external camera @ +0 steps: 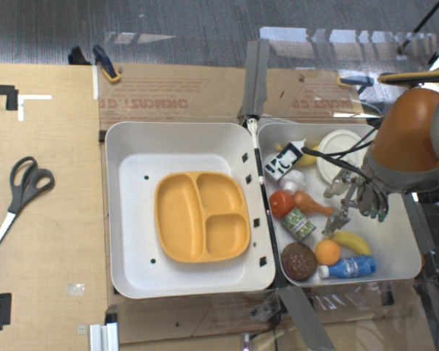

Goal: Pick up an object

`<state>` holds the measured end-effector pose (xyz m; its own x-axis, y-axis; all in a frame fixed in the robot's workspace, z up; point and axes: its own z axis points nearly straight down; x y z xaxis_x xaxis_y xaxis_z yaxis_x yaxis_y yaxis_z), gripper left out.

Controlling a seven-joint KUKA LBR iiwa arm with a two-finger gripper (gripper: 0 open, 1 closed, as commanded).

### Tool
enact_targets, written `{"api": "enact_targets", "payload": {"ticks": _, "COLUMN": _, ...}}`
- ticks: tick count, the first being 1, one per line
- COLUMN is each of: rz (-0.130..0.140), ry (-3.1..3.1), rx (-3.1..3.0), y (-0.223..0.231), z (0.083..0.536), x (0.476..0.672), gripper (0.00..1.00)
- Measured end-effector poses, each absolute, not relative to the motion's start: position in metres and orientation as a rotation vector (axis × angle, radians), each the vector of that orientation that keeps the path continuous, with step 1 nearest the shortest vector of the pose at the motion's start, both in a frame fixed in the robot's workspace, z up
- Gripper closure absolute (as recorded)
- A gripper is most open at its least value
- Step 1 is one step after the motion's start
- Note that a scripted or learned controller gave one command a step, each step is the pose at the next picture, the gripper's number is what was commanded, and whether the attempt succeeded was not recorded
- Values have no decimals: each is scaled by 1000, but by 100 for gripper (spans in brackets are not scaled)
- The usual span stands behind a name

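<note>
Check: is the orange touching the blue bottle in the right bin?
Touching. The camera view shows the orange resting directly against the upper edge of the blue bottle, with no white bin floor visible between them.

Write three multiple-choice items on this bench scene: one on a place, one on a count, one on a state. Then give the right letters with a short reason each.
1. Where does the yellow divided plate lie?
A. in the left bin
B. in the right bin
C. on the bench by the scissors

2. How many compartments does the plate have?
A. two
B. three
C. five

3. How does the blue bottle rest?
A. upright
B. on its side
C. on the plate

Key: 1 A, the plate sits mid-floor in the left bin. 2 B, one long section and two smaller ones show. 3 B, it lies flat along the right bin's near wall, beside the orange, with the gripper hanging above the banana.
</note>
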<state>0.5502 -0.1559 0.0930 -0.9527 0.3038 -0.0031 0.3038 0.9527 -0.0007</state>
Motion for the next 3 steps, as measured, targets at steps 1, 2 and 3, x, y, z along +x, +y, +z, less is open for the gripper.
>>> {"api": "enact_targets", "payload": {"ticks": 1, "rz": -6, "ry": 3065, "rx": 519, "y": -195, "z": 101, "x": 488, "gripper": 0}}
{"api": "enact_targets", "payload": {"ticks": 2, "rz": 0, "ry": 2933, "rx": 1113, "y": -166, "z": 95, "x": 597, "gripper": 0}}
{"api": "enact_targets", "payload": {"ticks": 3, "rz": 1, "ry": 2963, "rx": 1036, "y": -105, "z": 93, "x": 551, "gripper": 0}}
